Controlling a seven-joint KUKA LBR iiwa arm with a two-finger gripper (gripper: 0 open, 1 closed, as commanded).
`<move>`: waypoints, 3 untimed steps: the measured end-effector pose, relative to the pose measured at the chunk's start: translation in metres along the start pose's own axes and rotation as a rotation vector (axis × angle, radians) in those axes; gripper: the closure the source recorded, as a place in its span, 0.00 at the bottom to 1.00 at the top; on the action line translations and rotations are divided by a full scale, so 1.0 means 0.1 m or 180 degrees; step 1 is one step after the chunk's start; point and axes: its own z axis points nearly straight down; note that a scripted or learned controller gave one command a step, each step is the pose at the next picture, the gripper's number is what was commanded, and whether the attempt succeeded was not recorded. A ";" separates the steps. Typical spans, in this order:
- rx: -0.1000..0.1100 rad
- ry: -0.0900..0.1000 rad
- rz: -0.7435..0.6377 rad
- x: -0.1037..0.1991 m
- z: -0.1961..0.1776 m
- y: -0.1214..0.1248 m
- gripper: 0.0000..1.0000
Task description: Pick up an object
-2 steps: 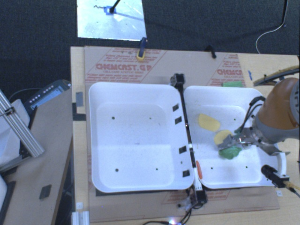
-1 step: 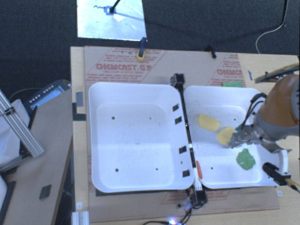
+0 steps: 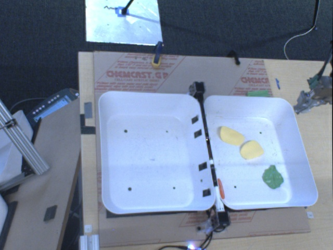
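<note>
Objects for picking sit in the right bin [image 3: 291, 113]: two yellow pieces [image 3: 231, 136] [image 3: 252, 150] nearly touching near its centre, a green lump [image 3: 272, 177] nearer the front right corner, and a thin orange item [image 3: 221, 188] along the bin's left wall. The left bin [image 3: 112, 108] adjoins it. At the frame's right edge, the gripper [image 3: 309, 99] hangs outside the bins.

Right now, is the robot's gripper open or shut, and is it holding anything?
Gripper: cannot be told; it sits at the right edge, outside the bins, too small and blurred to read.
</note>
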 end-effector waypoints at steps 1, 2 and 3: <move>0.0001 0.0016 -0.0015 0.44 -1.50 -0.03 1.00; 0.0056 0.0032 -0.0009 0.83 -1.73 -0.64 1.00; 0.0038 0.0027 -0.0004 1.00 -2.37 -0.82 1.00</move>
